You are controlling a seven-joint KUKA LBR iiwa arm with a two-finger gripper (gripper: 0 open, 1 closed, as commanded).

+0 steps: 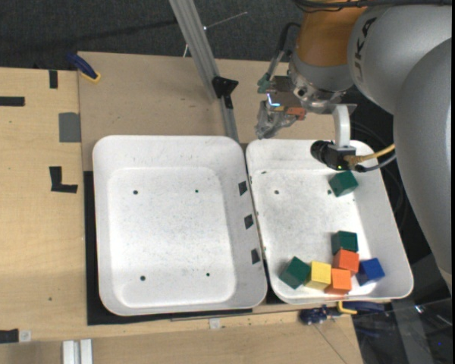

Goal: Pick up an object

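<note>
My gripper [267,121] hangs over the far rim of the right bin [394,226], near its left corner, with nothing visibly in it. A lone green block [343,182] lies in that bin's far right part, well to the right of the gripper. At the near right corner sits a cluster: a dark green block [345,241], two orange blocks [346,260] [340,280], a blue block [370,270], a yellow block [320,273] and a green block [294,272].
The left bin [106,203] lies beside the right one, sharing a raised rim. A slanted metal strut [197,44] runs down to the bench just left of the gripper. A small blue and yellow item [83,65] lies at the far left of the bench.
</note>
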